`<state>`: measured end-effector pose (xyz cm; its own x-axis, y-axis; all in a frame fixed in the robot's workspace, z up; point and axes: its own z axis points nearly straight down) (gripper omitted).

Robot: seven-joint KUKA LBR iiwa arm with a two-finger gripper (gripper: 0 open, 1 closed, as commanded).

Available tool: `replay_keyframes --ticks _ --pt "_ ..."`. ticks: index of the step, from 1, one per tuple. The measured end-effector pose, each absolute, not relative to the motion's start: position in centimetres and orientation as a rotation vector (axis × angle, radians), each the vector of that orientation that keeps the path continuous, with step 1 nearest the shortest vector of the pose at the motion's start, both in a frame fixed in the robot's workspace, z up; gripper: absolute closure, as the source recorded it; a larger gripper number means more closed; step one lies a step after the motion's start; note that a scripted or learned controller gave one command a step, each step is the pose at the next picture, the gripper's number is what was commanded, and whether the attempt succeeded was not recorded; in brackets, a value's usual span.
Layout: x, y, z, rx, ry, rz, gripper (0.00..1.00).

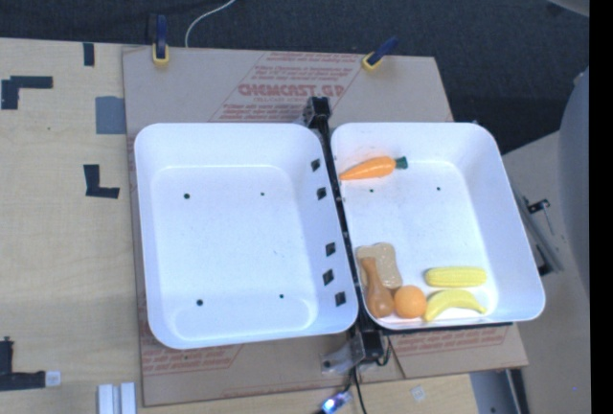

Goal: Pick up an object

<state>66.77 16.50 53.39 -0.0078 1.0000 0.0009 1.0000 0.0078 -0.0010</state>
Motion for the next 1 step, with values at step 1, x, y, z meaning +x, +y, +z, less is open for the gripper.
replay_keyframes --ticks 1 --pt "66.74 23.33 53.35 -2.212 -2.228 0.0 1.0"
